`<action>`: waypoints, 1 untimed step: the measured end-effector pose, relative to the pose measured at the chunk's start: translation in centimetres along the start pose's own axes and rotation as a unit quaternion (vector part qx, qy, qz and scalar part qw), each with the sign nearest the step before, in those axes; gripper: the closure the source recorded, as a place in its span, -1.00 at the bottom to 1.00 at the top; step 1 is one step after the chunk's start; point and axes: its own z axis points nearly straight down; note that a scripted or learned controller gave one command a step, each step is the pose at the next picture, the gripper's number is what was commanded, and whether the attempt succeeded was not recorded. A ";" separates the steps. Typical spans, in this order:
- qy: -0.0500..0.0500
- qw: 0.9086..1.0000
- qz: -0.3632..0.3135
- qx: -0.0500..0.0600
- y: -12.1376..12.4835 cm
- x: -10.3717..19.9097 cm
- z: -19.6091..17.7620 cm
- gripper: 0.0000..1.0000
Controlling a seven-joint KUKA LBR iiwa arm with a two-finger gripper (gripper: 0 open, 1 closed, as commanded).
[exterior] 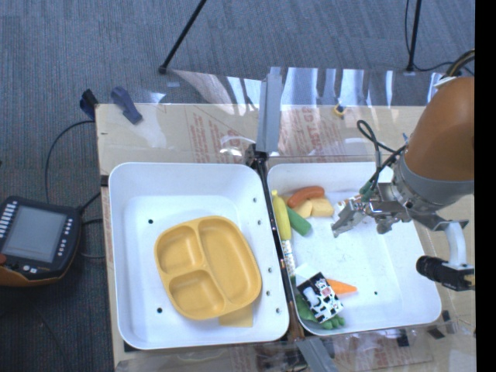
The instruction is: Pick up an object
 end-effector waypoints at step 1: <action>0.001 0.999 0.046 0.007 -4.1 0.7 14.8 -1.00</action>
